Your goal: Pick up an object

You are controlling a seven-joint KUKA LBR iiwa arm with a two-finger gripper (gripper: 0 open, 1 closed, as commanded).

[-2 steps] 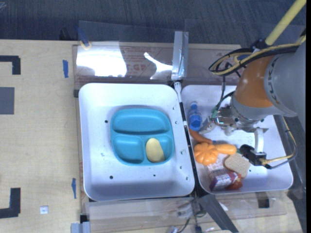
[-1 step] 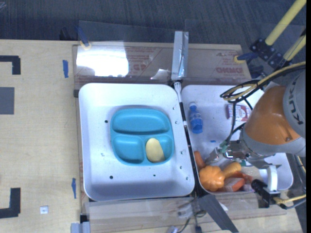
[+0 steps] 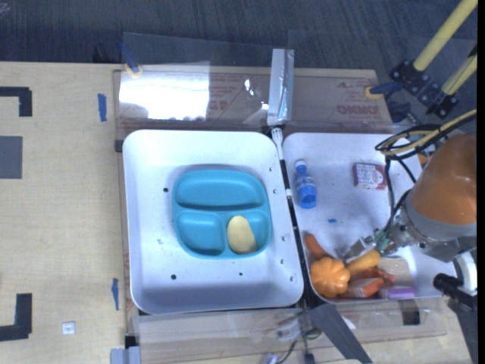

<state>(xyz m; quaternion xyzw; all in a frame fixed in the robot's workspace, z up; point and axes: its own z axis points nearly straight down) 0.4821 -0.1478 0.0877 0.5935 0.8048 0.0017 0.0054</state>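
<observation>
Wooden bench (image 3: 61,226), unreadable red label on packet (image 3: 369,175).

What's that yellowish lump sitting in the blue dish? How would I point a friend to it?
Start at the left white bin, which holds a blue divided tray. Look in the tray's lower right compartment: the pale yellow, egg-shaped object lies there, possibly a potato or lemon. It is alone in the tray, while the orange and red items are heaped in the right bin.

Potato (image 3: 241,234) in tray (image 3: 220,188), left bin (image 3: 144,203)
</observation>
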